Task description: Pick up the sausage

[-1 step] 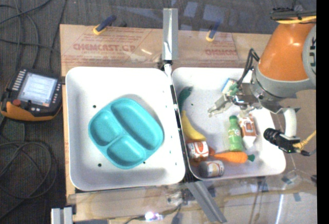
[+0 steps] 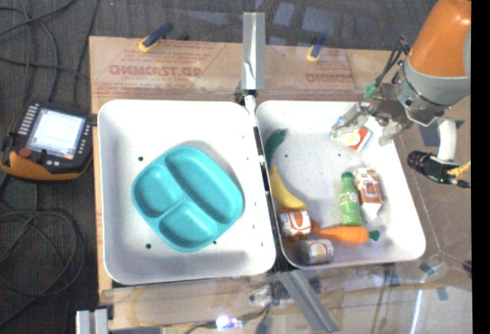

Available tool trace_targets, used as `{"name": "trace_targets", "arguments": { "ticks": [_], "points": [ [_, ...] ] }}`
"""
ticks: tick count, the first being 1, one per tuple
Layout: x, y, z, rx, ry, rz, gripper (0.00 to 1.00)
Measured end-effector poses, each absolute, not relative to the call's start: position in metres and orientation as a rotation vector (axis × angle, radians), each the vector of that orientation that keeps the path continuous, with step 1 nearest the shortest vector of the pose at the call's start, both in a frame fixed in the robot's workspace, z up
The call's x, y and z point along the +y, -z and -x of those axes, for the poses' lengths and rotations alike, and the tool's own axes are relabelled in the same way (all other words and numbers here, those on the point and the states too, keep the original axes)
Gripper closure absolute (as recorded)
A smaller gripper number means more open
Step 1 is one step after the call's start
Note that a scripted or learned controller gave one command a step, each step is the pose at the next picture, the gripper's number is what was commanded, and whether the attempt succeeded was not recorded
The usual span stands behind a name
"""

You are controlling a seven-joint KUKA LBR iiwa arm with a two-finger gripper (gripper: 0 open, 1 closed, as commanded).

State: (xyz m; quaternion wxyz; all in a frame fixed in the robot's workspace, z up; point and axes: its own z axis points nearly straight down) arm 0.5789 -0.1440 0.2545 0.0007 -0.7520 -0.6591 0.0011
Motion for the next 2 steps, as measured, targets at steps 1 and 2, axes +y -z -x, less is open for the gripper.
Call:
{"name": "trace_targets", "arguments": {
  "ticks": [1,2],
  "points": [
    [-0.133,-0.201,-0.578,-2.108,-0.005,2.327,0.0],
    [-0.095,-0.165,-0.585,-2.101,-0.006,2.332,0.0]
  ]
}}
